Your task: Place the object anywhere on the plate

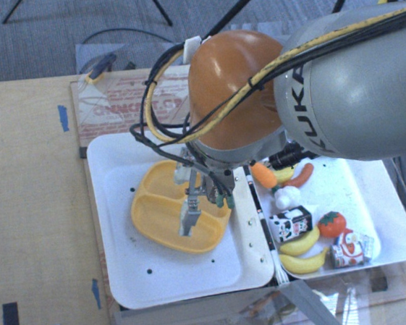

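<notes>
A yellow divided plate (158, 218) lies in the left white bin (128, 276), toward its right side. My gripper (194, 209) hangs over the plate's right half, under the orange band of the arm (235, 89). A small greenish-yellow bit (220, 201) shows beside the gripper at the plate's right rim; what it is cannot be made out. The arm's bulk hides the back part of the plate and of both bins.
The right bin (394, 245) holds several toy foods: a carrot (264, 175), a red sausage (303, 176), a cow-print carton (291, 222), two bananas (302, 252), a tomato (332, 223) and a red-white packet (351, 247). A ridge (259, 239) divides the bins.
</notes>
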